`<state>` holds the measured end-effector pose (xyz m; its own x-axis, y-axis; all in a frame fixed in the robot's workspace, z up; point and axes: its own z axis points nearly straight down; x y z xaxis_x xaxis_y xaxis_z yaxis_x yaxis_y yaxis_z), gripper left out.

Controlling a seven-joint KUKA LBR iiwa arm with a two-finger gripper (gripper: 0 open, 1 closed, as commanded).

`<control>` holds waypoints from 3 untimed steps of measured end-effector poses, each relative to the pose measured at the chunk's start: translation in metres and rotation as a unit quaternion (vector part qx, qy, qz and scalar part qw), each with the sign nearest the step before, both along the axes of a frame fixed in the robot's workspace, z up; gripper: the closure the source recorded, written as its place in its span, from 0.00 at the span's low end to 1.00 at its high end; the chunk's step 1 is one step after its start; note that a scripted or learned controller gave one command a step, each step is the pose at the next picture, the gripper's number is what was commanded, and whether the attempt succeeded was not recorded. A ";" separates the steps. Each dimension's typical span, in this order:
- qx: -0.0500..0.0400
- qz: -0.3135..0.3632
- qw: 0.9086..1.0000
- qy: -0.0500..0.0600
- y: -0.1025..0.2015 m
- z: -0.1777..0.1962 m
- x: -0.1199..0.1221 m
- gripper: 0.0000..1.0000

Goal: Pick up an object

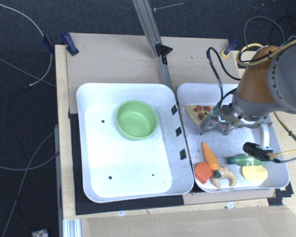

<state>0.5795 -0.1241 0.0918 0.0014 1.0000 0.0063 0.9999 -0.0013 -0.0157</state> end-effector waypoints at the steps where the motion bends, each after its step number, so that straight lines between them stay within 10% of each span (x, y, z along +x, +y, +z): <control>1: 0.000 0.000 1.000 -0.004 0.001 0.016 0.002 1.00; 3: -0.003 0.000 1.000 -0.011 -0.010 0.113 0.004 1.00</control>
<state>0.5837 -0.1345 0.2047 0.0007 1.0000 0.0003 1.0000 -0.0007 0.0056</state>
